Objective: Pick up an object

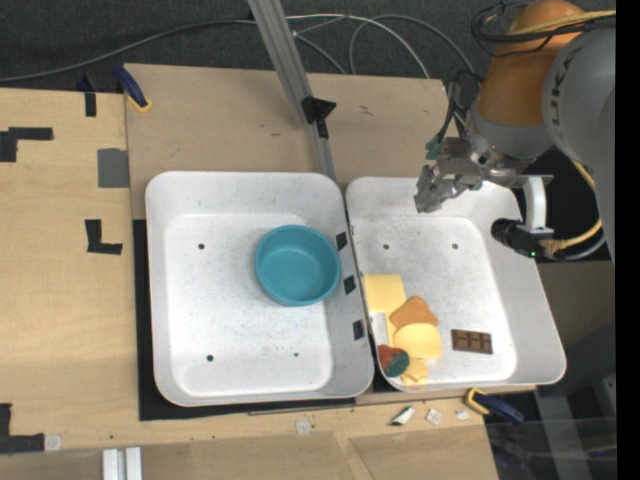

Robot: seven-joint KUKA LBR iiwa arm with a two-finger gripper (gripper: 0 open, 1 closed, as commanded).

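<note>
While the gripper [432, 196] is hovering over the right bin's [520, 298] far edge, finger state is reading as cannot tell; yellow and orange pieces [408, 330] are lying near-left | brown bar [471, 342] beside them | blue bowl [296, 264] is sitting in left bin [190, 268]

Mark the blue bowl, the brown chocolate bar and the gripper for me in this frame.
blue bowl [296, 265]: camera view, on its inner floor, in the left bin.
brown chocolate bar [472, 342]: camera view, middle of its top face, in the right bin.
gripper [432, 199]: camera view, at its fingertips, over the right bin's far edge.
</note>
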